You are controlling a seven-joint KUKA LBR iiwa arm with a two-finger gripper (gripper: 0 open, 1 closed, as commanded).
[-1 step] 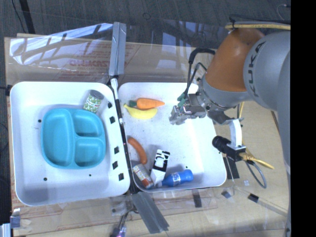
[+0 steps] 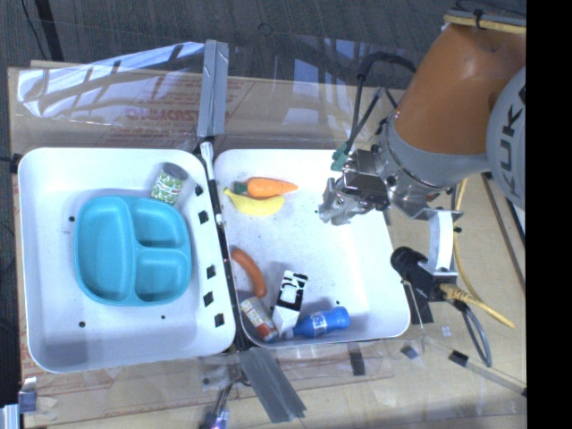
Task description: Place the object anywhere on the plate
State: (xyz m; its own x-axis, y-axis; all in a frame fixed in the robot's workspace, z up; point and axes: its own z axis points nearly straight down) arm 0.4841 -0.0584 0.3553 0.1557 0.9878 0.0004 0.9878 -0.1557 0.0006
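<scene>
A light blue divided plate [image 2: 134, 248] lies in the left bin [image 2: 54, 329]. My gripper [image 2: 337, 207] hangs over the right bin [image 2: 357, 284], near its right side, with nothing seen between its fingers. In the right bin lie an orange carrot [image 2: 270, 187] on top of a yellow banana [image 2: 257, 206] at the back left, a brown sausage [image 2: 249, 272] at the left wall, and a blue bottle [image 2: 322, 322], a black-and-white box [image 2: 289, 295] and a small brown packet [image 2: 256, 317] at the front.
A small green-and-white can [image 2: 167, 185] leans at the plate's back right corner in the left bin. A divider wall [image 2: 214, 257] with black clips runs between the two bins. The arm's orange band [image 2: 460, 70] bulks over the right rear.
</scene>
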